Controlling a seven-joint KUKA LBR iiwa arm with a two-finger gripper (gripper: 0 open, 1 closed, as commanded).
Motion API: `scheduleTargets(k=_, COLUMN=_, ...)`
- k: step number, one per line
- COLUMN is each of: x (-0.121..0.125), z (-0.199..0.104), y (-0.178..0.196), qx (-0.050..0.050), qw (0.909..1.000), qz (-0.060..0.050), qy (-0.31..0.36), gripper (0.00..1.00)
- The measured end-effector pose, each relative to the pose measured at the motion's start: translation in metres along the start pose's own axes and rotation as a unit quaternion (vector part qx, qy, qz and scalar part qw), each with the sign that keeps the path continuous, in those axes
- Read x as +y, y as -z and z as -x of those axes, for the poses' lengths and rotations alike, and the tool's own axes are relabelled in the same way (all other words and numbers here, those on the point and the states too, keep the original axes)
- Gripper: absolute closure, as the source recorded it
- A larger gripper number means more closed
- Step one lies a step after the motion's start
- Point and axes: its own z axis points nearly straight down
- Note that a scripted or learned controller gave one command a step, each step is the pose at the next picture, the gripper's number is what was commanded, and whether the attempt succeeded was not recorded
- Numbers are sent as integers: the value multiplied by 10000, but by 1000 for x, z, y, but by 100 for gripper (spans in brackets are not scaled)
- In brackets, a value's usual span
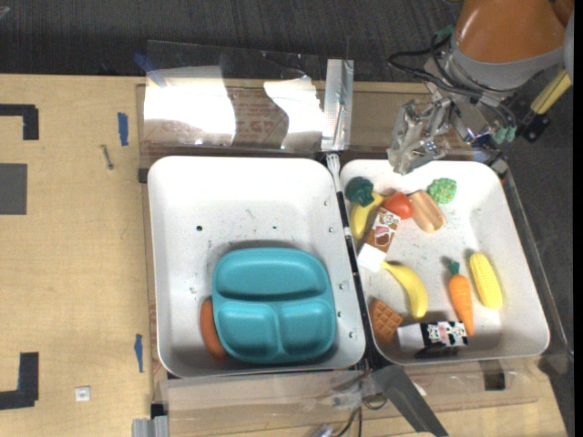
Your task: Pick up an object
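- Nearest the camera: a small black-and-white carton [434,334] lying on its side along the front wall of the right bin [521,271], long axis roughly left-right, cap end towards the left.
- Just left of it, a waffle-looking brown piece [385,318] by the front-left corner.
- Same bin, going back: carrot [460,300] with long axis front to back, green top pointing away from the camera; yellow corn cob [485,279] just right of it, running much the same way, slightly tilted.
- Banana [409,286] curved through the middle, long axis diagonal from back-left to front-right.
- Further back, a cluster near the divider: dark green piece [359,190], yellow pepper-ish thing [367,214], red tomato [397,204], a little brown-and-white carton [384,231], a hot dog bun [425,210], and a light green leafy bit [443,189].
- Left bin [178,244]: teal divided tray [273,303] turned upside down near the front, with something orange [209,328] poking out under its left edge.
- Gripper [412,157] hanging over the back rim of the right bin, nothing between its fingers; fingers spread apart.
- All the toys sit in front of the gripper; closest are the tomato, bun and leafy bit, not touching it.
- Both bins side by side on the wooden worktop [64,244].
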Motion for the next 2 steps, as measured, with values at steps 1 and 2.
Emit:
scheduleTargets(k=1, x=0, z=2, y=12, qx=-57, qw=10000, qz=-11, qy=-10, gripper=100)
scheduleTargets(k=2, x=-6, z=-82, y=-24, qx=100, qw=9997, qz=24, qy=242, gripper=100)
